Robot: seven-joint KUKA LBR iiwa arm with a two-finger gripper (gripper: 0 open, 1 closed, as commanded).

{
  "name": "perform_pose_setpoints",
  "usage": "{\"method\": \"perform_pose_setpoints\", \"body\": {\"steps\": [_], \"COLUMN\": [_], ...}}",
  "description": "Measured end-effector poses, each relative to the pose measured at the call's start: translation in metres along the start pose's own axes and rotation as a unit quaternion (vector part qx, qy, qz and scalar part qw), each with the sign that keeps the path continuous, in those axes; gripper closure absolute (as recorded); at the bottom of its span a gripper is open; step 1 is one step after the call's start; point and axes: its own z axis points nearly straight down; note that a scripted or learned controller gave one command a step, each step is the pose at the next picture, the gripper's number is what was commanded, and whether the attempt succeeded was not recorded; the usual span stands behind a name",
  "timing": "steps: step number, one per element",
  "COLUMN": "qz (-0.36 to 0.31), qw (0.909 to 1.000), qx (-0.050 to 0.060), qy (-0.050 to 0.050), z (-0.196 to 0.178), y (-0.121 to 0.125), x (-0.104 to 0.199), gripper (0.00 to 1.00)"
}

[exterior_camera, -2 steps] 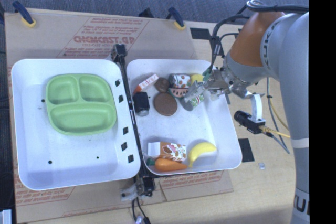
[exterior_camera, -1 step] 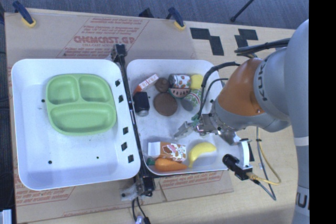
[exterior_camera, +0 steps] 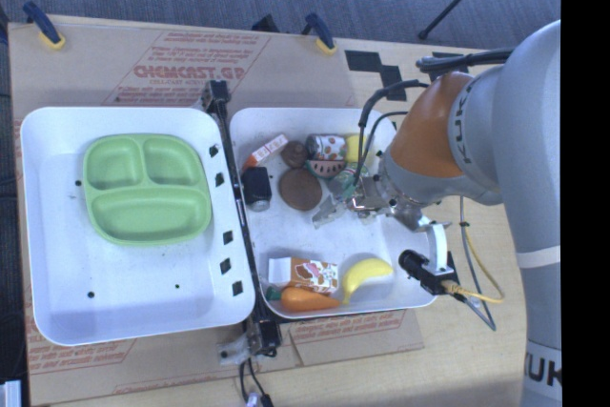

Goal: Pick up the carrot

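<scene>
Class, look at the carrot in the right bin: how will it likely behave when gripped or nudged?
The carrot looks smooth and tapered, so it may slip. Its rounded shape could roll, though the bin wall and carton beside it may stop it. Probably rigid.

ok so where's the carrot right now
The carrot lies at the near edge of the right bin, just below the small carton and left of the banana.

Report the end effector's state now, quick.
End effector: over the right bin, near the brown disc; open or shut cannot be told. Carrot untouched.
</scene>
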Motion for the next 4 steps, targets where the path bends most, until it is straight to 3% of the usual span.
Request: {"method": "perform_pose_setpoints", "body": {"steps": [1,2,3,4], "qz": [0.0,-0.001,0.001,0.001], "qw": [1.0,1.0,1.0,1.0], "qx": [-0.001,0.0,-0.001,0.0], "qy": [0.0,0.0,-0.001,0.0], "z": [0.016,0.017,0.016,0.016], "y": [-0.061,-0.024,0.001,0.025], "x": [-0.015,0.077,0.001,-0.004], "gripper": [0.0,0.0,0.0,0.0]}}
